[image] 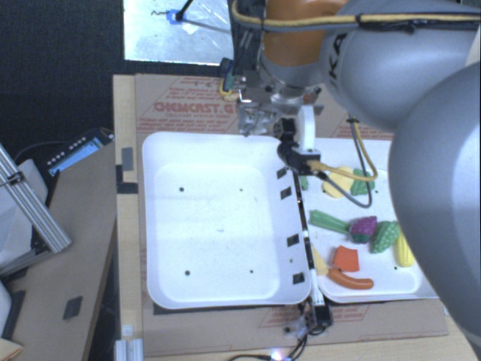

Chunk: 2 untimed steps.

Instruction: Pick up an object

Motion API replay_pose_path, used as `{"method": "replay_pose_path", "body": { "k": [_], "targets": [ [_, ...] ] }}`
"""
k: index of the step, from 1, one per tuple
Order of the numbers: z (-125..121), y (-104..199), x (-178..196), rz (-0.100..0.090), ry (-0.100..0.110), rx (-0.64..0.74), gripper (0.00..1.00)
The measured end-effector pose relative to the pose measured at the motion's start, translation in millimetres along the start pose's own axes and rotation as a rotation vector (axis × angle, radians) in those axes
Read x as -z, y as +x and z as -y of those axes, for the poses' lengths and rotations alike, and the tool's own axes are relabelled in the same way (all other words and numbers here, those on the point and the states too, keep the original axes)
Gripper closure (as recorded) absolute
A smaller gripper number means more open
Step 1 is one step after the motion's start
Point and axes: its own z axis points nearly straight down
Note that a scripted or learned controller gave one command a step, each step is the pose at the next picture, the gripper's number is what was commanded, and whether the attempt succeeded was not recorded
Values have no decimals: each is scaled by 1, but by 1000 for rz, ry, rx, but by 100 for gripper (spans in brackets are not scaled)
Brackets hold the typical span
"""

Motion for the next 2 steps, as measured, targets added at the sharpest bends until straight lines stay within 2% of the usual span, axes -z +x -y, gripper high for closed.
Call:
{"method": "replay_pose_path", "body": {
  "k": [1, 2],
  "targets": [
    [-29, 8, -2, -1, -1, 0, 100],
    [-28, 28, 8, -1, 0, 1, 100]
  ]
}}
